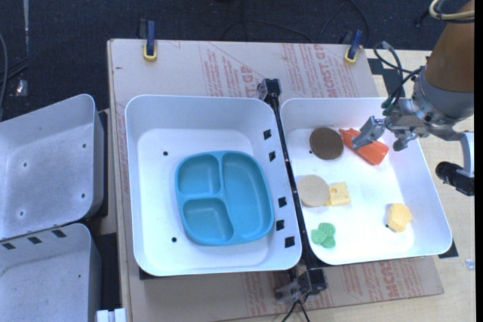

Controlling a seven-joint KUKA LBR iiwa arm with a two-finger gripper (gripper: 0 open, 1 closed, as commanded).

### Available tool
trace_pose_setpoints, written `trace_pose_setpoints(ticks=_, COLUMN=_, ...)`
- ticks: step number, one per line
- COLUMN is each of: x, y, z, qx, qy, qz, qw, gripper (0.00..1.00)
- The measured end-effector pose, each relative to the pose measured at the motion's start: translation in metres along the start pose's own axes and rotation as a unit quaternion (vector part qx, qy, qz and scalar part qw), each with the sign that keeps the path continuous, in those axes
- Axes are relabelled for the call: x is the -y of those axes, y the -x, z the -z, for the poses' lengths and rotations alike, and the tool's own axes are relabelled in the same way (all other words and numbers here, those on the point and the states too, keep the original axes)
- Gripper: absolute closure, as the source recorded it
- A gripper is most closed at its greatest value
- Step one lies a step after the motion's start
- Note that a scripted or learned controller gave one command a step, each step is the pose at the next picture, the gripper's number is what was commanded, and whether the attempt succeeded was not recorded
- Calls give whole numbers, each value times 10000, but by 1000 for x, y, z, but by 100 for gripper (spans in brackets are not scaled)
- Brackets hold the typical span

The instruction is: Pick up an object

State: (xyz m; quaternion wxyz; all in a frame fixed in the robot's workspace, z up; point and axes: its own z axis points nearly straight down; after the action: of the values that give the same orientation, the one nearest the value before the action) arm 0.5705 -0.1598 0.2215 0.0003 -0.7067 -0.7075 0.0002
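The gripper [375, 133] hangs low in the right bin [423, 196], its fingers apart. They straddle the orange piece [368, 151], touching it.

Red print on bench board [226, 68], repeated, inverted; letters too blurred to read.
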Motion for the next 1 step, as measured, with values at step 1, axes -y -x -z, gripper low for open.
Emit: trace_pose_setpoints(ticks=1, x=0, y=0, z=0, qx=1, qy=2, qz=0, qw=10000, gripper=0)
